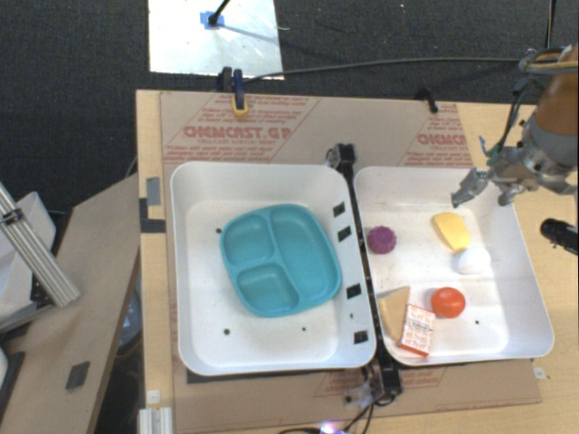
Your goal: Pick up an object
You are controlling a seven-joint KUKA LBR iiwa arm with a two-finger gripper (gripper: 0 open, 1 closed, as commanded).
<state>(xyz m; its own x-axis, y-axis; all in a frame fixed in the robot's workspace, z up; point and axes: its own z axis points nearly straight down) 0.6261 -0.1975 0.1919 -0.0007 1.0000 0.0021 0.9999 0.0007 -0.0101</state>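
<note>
Two white bins sit side by side on the table. The left bin (194, 242) holds a teal tray (280, 259) with three compartments, lying flat near the bin's middle.

The right bin (525, 278) carries the loose things. A purple ball (381, 239) lies near its left wall, about halfway along that edge. A yellow block (451, 230) lies right of the bin's middle, tilted, and a white ball (471, 260) touches or nearly touches its near end. A red ball (448, 302) sits nearer the front edge, just below the white ball. At the front left corner a tan wedge (393, 309) lies against the wall, with a red-and-white packet (417, 329) overlapping its right side.

The arm (552, 120) comes in over the bin's back right corner. The pincer (487, 188) hangs above the back part of the right bin, up and to the right of the yellow block and apart from it. Its two fingers are spread, one pointing toward the block and the other toward the right edge, and nothing sits between them.
</note>
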